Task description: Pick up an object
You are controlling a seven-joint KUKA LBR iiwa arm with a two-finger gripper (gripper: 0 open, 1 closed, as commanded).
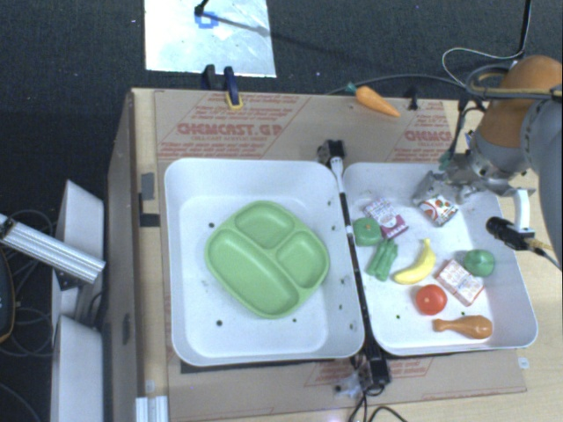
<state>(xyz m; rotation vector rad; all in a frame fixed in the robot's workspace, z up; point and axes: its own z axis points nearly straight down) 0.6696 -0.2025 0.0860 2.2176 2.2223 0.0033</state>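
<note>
Gripper hangs at right bin's far edge, carton just beneath; jaw state unclear.

The brown board under the bins bears red print: "CHEMCAST GP" reads along its top edge left of centre, upside-up to the camera. A second red print of the same kind stands at the board's upper right, partly hidden and too broken to read in full. The small packets in the right bin carry print too small to read.
</note>
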